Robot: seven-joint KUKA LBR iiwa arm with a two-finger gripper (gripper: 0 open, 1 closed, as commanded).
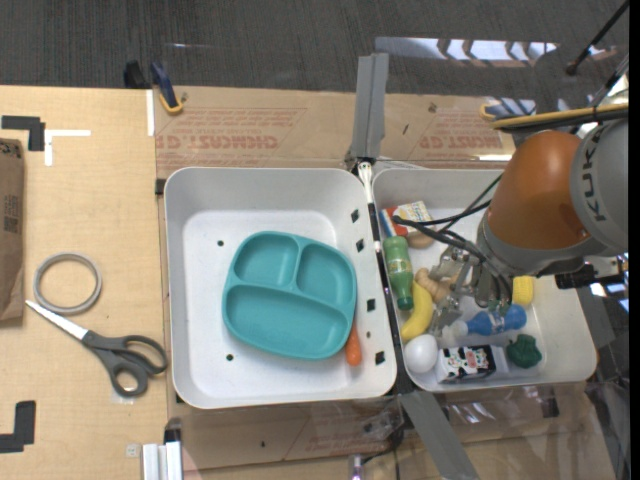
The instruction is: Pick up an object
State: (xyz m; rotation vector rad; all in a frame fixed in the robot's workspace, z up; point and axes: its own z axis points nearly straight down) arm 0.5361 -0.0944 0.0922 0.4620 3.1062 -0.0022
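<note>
A heap of small toys fills the right bin [560,368]: a green bottle [400,271] lying along its left wall, a yellow banana [418,315] just below it, a white ball [420,353] near the front left corner, a black-and-white carton [468,362] beside the ball, a blue toy [497,321], a dark green piece [523,350] and a yellow block [522,290]. The gripper [462,286] hangs low over the middle of this heap, its metal frame above the banana's upper end and next to the blue toy; whether its fingers are open or closed cannot be told from here, and nothing can be seen held between them. Above it, the arm's orange band [535,193] and grey wrist reach in from the right, covering the bin's back right part.

In the left bin [190,268] a teal divided plate [290,294] lies flat near the centre, with a small orange carrot [353,348] touching its lower right edge, against the bin wall.

On the table [70,198] to the left, well apart from both bins, lie a roll of tape [67,282] and, just below it, a pair of grey-handled scissors [100,346].
</note>
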